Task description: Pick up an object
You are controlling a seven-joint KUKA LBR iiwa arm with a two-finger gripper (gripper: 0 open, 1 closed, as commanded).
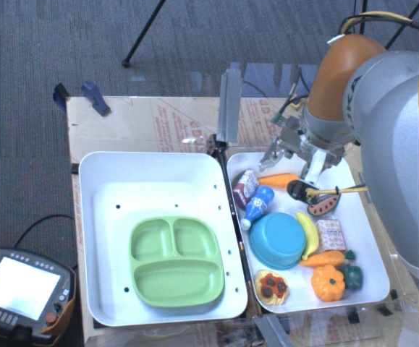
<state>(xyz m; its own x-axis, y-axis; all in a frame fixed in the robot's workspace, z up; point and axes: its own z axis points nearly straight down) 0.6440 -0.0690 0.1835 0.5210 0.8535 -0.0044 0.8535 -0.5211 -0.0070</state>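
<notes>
The gripper (pixel 296 166) hangs with its fingers spread and holding nothing, just above the carrot (pixel 280 181) at the far end of the right bin (pixel 374 266). The carrot looks like light, stiff, smooth plastic, likely slippery; pinching across its thick middle seems safest. Just beyond it lie a black ladle (pixel 312 191) and a blue bottle (pixel 258 204).

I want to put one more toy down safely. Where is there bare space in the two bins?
The left bin has bare floor behind and to the left of the green divided plate. The right bin is crowded: blue bowl, banana, pumpkin and other toys lie close together, with the end effector over its far end.
</notes>
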